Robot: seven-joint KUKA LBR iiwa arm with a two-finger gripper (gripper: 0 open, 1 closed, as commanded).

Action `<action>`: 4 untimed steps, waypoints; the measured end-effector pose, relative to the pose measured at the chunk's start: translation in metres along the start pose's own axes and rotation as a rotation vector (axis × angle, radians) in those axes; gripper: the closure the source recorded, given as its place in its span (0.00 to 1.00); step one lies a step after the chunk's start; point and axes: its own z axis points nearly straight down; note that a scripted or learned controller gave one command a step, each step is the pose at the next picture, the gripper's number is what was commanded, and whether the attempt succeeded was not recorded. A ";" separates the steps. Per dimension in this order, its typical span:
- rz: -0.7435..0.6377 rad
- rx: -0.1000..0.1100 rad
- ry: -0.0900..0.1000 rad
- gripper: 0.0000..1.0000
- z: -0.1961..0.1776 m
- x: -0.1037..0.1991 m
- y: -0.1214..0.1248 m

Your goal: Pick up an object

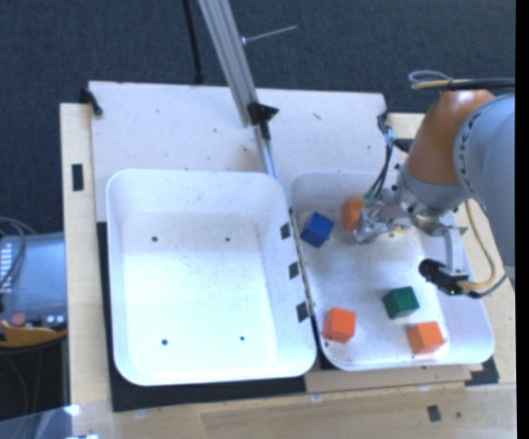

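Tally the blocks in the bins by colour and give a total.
Orange: 3, one by the gripper at, one at, one at
Blue: 1
Green: 1
Total: 5, all in the right bin
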 end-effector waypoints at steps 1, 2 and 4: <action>-0.004 -0.003 0.000 1.00 -0.065 -0.001 0.001; -0.008 -0.002 0.000 1.00 -0.111 0.002 0.002; -0.010 0.005 0.002 1.00 -0.133 0.046 -0.005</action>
